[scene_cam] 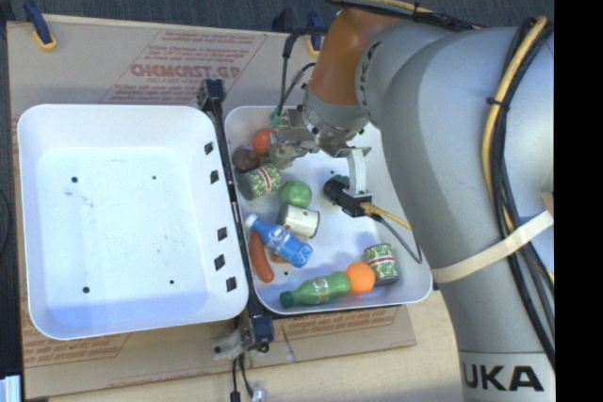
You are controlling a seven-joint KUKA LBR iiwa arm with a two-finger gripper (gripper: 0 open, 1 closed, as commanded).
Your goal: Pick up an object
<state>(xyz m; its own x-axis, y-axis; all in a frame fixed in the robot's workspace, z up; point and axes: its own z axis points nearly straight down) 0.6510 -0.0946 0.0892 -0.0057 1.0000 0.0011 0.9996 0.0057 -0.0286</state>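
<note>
The right bin [411, 289] holds several small objects: a green bottle [316, 290], an orange ball [360, 278], a green-labelled can [381, 264], a blue bottle [282, 242], a red sausage-shaped piece [261, 259], a white cylinder [301, 221], a green round fruit [296, 194], a striped can [263, 181] and an orange-red fruit [261, 142]. My gripper [285, 138] hangs low over the bin's far left part, beside the orange-red fruit and just above the striped can. Nothing shows between its fingers.
The left bin [33, 231] is white with a few dark specks. A black clip rail [222, 193] runs between the two bins. The grey arm [443, 155] covers the right bin's right side. Brown cardboard [179, 61] lies under both bins.
</note>
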